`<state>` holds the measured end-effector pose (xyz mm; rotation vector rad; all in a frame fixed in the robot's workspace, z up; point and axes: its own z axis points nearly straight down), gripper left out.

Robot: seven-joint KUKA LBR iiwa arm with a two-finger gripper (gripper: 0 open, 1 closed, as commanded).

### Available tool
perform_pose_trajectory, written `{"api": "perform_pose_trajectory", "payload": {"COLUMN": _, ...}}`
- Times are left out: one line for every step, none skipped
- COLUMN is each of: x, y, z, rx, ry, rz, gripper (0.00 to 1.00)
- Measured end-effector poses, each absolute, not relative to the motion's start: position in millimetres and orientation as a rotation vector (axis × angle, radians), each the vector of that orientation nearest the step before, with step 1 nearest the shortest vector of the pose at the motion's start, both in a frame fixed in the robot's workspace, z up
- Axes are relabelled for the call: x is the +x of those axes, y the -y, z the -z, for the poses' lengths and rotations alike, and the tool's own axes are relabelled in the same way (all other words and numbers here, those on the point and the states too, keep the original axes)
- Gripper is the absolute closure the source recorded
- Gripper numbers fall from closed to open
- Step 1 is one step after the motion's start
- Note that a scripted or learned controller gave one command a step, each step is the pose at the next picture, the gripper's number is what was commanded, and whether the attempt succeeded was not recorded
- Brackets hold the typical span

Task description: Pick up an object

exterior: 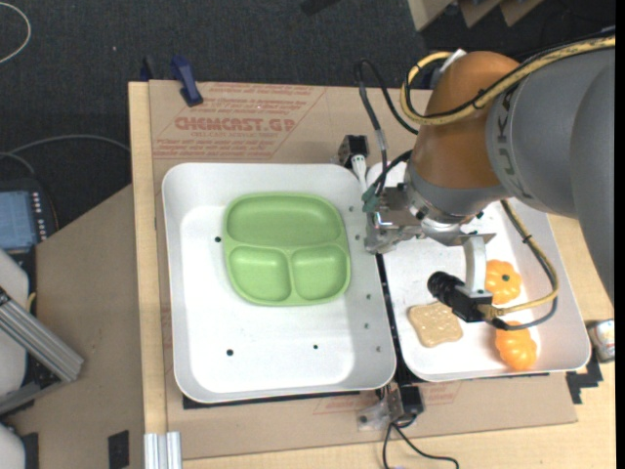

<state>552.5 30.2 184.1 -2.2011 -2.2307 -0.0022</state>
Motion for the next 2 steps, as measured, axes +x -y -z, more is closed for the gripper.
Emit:
{"api": "perform_pose_trajectory", "payload": {"x": 518.1, "y": -43.1, "z": -330.7, "rx": -2.223, "ry": 2.233, "rz": 0.023, "gripper": 1.00}}
{"api": "perform_pose_trajectory", "payload": {"x": 542.1, "y": -124.5, "z": -387.5, "rx": -2.213, "ry": 2.235, "rz": 0.016, "gripper": 1.00}}
